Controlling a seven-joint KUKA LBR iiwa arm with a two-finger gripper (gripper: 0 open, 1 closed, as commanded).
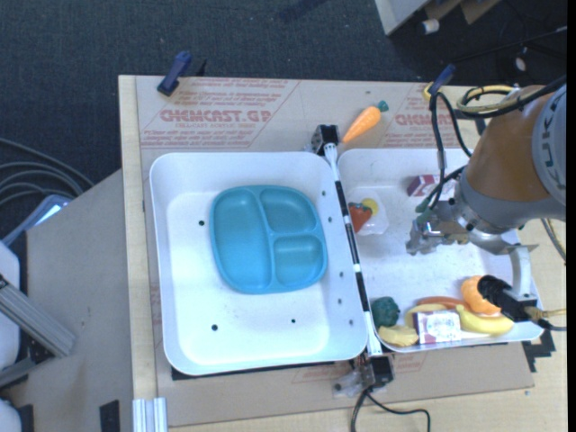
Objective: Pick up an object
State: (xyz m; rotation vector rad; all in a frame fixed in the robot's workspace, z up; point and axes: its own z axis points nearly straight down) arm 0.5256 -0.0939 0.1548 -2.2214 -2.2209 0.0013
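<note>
Dark carpet surrounds the bench. 2 shallow white bins; the right bin (396, 165) holds the metal two-finger gripper (421, 241), mid-right of frame. Grip state: I cannot tell. Nearest candidate, small red toy in clear wrap (364, 215), lies left and slightly above it.

The arm (522, 165) is running off the right edge, its upper links cut away. Its wrist is covering the right bin's (396, 268) far corner and part of a dark red item (420, 185). The gripper (423, 239) is showing as a small metallic blur, finger state indeterminate. Near the bin's front rim, a small box (438, 327) is overlapping a banana (477, 322); its print is appearing too small to read. Grey objects are being cropped at the left edge.
</note>
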